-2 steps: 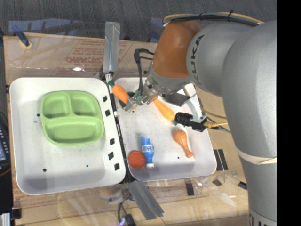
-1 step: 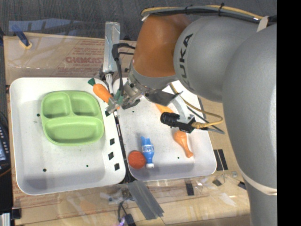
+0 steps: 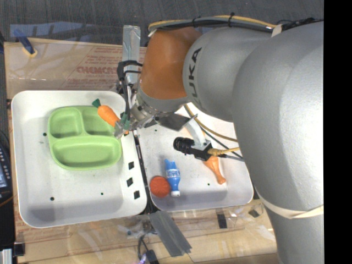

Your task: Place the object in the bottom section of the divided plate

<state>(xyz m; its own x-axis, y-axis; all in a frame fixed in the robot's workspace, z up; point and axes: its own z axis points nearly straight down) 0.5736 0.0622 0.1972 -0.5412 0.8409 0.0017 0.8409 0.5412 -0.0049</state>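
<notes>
Orange toy carrot [image 3: 108,115] with a green top lies slanted over the upper right compartment of the green divided plate [image 3: 82,150] in the left bin [image 3: 55,202], not in the wide bottom section. Its lower end reaches the plate's right rim, right at the gripper [image 3: 124,126], and I cannot tell whether the jaws are spread or pinching it. In the right bin [image 3: 192,199] an orange ball [image 3: 160,186] sits just beside a blue and white bottle [image 3: 172,176].

black "uka" on the grey arm [image 3: 258,92], red "chemca" on the brown board [image 3: 66,59]
</notes>
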